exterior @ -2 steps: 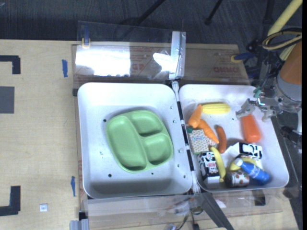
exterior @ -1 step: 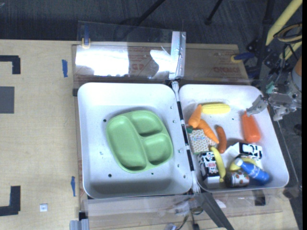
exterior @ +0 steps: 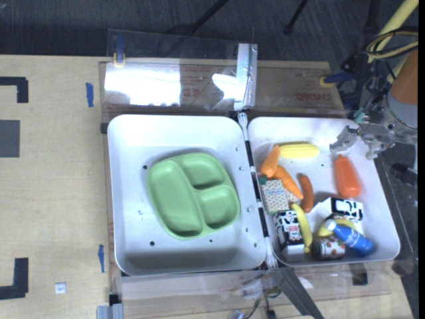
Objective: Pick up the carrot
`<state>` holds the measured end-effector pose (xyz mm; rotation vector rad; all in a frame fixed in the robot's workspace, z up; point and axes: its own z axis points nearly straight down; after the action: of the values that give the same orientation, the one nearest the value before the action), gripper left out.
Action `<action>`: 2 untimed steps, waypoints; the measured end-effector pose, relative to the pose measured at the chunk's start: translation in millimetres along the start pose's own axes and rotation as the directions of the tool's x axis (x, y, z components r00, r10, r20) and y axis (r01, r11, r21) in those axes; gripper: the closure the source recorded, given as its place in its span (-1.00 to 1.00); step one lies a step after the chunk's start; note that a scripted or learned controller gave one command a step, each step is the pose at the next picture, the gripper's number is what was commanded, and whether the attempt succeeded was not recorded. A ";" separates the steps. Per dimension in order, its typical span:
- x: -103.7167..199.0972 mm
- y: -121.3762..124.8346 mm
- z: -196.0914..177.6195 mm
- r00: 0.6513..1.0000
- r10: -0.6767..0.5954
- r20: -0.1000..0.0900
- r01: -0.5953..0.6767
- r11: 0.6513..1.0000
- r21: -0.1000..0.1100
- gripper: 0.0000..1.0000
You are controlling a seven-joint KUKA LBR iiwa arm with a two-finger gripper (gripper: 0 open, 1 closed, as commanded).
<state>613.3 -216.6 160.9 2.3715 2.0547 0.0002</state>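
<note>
A tapered orange carrot (exterior: pixel 286 179) lies in the left part of the right bin (exterior: pixel 388 211), next to a second orange piece (exterior: pixel 269 162) and a yellow corn cob (exterior: pixel 298 151). A thicker orange oblong (exterior: pixel 346 176) lies further right. My gripper (exterior: pixel 356 146) hangs over the bin's upper right corner, just above the top end of that oblong. Its fingers (exterior: pixel 342 142) stand apart, open, with nothing between them. The grey arm with its orange band (exterior: pixel 406 80) comes in from the right.
The left bin (exterior: pixel 126 145) holds a green divided plate (exterior: pixel 194 193). Around the carrot lie a red sausage (exterior: pixel 307 187), a checked packet (exterior: pixel 275 193), a banana (exterior: pixel 303 223), a black-and-white carton (exterior: pixel 287 227), a can (exterior: pixel 330 247) and a blue bottle (exterior: pixel 352 238).
</note>
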 end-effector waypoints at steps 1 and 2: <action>-1.0 -38.4 19.4 0.999 0.045 -0.002 -0.045 0.999 0.005 -1.00; -4.2 -23.0 -25.8 0.998 0.065 -0.001 -0.065 0.998 0.001 -1.00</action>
<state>589.9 -217.4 186.6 2.4384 1.9773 0.0003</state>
